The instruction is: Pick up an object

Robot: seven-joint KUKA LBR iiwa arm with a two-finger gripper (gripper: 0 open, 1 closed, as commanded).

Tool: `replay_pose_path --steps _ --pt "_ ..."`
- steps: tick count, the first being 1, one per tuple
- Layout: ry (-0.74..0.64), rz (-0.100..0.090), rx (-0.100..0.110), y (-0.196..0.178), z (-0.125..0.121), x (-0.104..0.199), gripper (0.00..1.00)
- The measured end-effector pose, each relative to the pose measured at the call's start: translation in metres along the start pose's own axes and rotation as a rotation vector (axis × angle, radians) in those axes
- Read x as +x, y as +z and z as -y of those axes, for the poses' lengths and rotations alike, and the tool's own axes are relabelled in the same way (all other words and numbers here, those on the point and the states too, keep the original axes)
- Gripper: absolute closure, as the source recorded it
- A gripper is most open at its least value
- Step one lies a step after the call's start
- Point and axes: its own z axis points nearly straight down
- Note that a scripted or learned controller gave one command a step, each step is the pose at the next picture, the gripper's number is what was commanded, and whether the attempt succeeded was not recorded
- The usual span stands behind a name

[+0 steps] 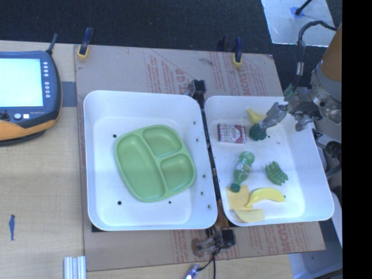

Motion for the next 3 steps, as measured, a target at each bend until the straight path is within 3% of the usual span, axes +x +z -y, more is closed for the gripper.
replay_pose_path --steps 1,2,3 --pt "0.001 0.001 0.002 0.145 -0.061 -0.04 0.0" --pt "-0.003 0.002 -0.005 0.188 -0.096 -0.044 0.0" --pt "-0.005 0.001 -0.005 0.177 -0.097 -0.044 1.0"
